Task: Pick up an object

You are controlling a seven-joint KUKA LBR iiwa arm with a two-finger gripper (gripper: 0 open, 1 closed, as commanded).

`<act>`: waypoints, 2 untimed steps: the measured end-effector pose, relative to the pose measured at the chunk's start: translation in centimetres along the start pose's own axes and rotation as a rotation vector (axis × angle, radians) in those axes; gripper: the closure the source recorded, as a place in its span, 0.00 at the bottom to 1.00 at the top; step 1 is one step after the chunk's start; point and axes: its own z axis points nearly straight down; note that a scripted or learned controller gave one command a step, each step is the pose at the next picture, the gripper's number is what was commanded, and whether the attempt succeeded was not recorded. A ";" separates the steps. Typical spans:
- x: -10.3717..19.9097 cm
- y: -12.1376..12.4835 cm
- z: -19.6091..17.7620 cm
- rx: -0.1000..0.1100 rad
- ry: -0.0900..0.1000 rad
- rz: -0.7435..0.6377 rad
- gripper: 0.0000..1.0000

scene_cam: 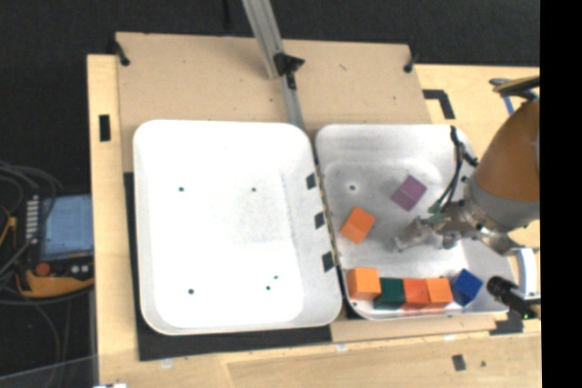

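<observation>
The right bin [382, 145] holds several small blocks. A purple block [409, 192] lies near its middle and an orange block [357, 224] sits to the left of it. Along the front wall stand an orange block [366, 281], a green block [392, 291], two more orange blocks [427, 291] and a blue block [466, 285]. My gripper [409, 239] hangs low over the bin floor, just below the purple block and to the right of the lone orange block. It touches neither, and nothing shows in its grasp.
The left bin [227, 223] lies beside the right one, with a divider wall [318, 213] between them. A slanted metal rail [259, 0] crosses the bench at the back. The arm [509, 168] covers the right bin's right side.
</observation>
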 end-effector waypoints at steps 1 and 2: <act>0.0 0.2 -1.4 -0.010 -0.001 0.008 1.00; -0.7 1.0 -7.4 -0.012 -0.003 -0.006 1.00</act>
